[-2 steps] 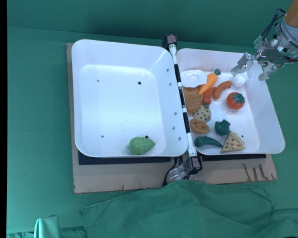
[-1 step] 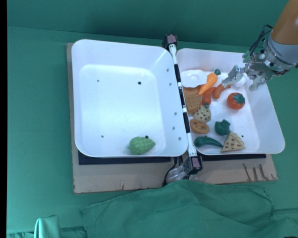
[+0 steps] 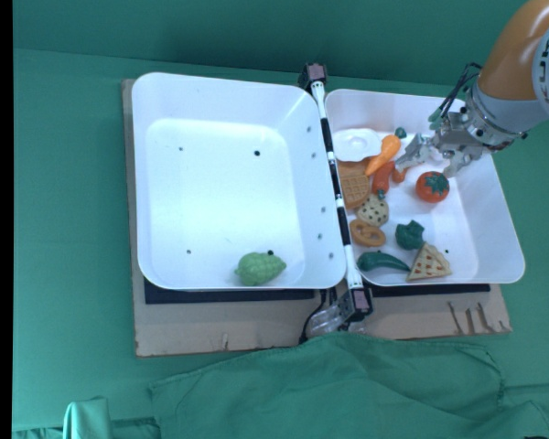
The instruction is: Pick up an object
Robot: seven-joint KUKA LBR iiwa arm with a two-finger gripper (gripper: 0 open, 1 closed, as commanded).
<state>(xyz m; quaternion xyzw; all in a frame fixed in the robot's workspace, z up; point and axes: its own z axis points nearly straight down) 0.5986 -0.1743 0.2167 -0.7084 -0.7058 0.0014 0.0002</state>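
Overhead, arm point(image 3: 531, 48) angled down-left, tool point(image 3: 436, 152) above right bin point(image 3: 494, 236).

Bright, even overhead light; soft shadows, sharp focus, greenish cast.

You've got two bins, left bin point(image 3: 221, 99) and right bin point(image 3: 494, 236), both smooth white plastic w/ a soft gloss. They sit on a flat cardboard sheet point(image 3: 192, 337), matt brown, edges rough. Desk point(image 3: 64, 199) is covered in green cloth, matt; a creased fold of cloth point(image 3: 348, 391) lies at the front. Toy food, e.g. the tomato point(image 3: 432, 187) and green lump point(image 3: 260, 268), looks like plastic, slight sheen. Arm shell point(image 3: 531, 44) is glossy orange, smooth.
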